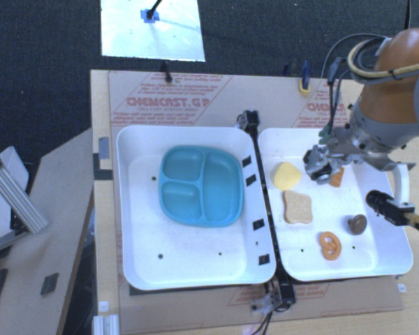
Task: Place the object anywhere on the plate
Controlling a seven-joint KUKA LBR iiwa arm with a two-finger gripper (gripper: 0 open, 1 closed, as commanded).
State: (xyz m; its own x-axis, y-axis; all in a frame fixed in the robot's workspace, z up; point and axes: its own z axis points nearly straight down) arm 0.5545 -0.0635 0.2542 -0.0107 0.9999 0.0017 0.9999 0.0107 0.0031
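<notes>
— Orange is showing right beside the claw [320,165]; is that the object [336,177] it is going for?

— That is my reading. A small orange piece is lying in the right bin [394,255], just beside the claw on the side away from the plate and partly hidden by it. I am judging this to be the pickup step: the claw is hovering low over that bin, and nothing is sitting on the plate [200,185].

— Is the claw gripping it?

— I cannot tell. The dark metal of the claw is blurring together from above, so how far it is open is not readable, and I am not seeing the piece between anything.

— What else is lying near?

— A yellow piece [288,176] is sitting just beside the claw toward the plate. A toast slice [297,207] is lying a little nearer the camera, a pretzel [329,245] beyond that, and a brown lump [357,223] off toward the arm's side.

— And the next move?

— If the piece is secured, it is calling for a lift clear of the bin wall, then a carry across the divider to the blue plate, which is resting well apart in the left bin [143,271]. If not, the claw is needing to settle squarely over the orange piece first.
</notes>
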